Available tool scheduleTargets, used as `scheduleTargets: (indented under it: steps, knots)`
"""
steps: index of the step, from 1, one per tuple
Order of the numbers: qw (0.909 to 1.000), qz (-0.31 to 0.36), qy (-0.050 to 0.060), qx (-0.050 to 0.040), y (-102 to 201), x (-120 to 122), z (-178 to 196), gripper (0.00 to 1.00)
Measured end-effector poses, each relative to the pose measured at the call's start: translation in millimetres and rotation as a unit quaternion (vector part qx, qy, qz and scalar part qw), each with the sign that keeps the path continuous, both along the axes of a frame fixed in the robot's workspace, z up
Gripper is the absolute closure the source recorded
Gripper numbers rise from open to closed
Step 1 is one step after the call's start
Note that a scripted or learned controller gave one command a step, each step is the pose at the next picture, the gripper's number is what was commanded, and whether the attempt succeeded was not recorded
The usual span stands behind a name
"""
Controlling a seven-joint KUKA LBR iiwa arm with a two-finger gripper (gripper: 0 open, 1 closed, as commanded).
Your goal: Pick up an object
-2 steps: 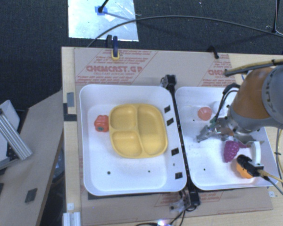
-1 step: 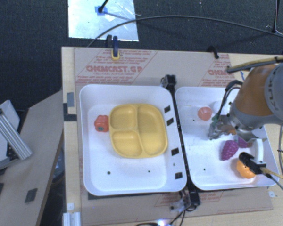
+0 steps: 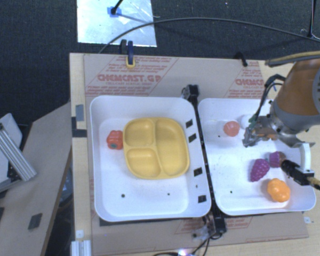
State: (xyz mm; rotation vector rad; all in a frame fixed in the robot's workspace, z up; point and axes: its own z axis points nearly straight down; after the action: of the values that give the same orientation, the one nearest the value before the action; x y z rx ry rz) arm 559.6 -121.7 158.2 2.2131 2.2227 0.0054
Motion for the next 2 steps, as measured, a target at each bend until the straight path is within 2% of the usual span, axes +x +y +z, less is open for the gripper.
scheduleTargets:
  steps: [1, 2]
  knots:
    - [1.0000, -0.001, 0.000, -0.0005, -11, 1, 52, 1.00]
    - [1.0000, 0.000, 0.001, 0.0001, -11, 3, 75, 1.00]
